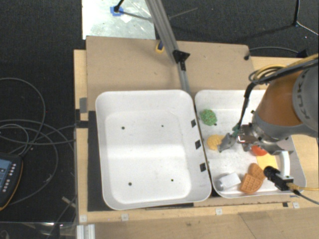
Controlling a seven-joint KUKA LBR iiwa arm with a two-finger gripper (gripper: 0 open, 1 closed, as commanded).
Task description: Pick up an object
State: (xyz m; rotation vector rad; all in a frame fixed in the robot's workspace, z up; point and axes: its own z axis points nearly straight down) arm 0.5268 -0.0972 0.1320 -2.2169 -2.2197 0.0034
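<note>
My gripper (227,143) hangs low over the middle of the right bin (223,99), just right of a small tan rounded piece (214,142). A green bumpy lump (208,116) lies further back near the bin's left wall. Toward the front lie a white block (229,180) and an orange waffle-like piece (251,179). Partly tucked under the wrist are a yellow piece (267,161) and a red one (257,150). Nothing can be seen held in the gripper.
The left bin (107,103) sits beside the right one, their walls touching along black clips (197,144). A slanted grey pole (164,24) crosses the back of the bench. The arm's bulky orange-banded wrist (281,103) covers the right bin's right side.
</note>
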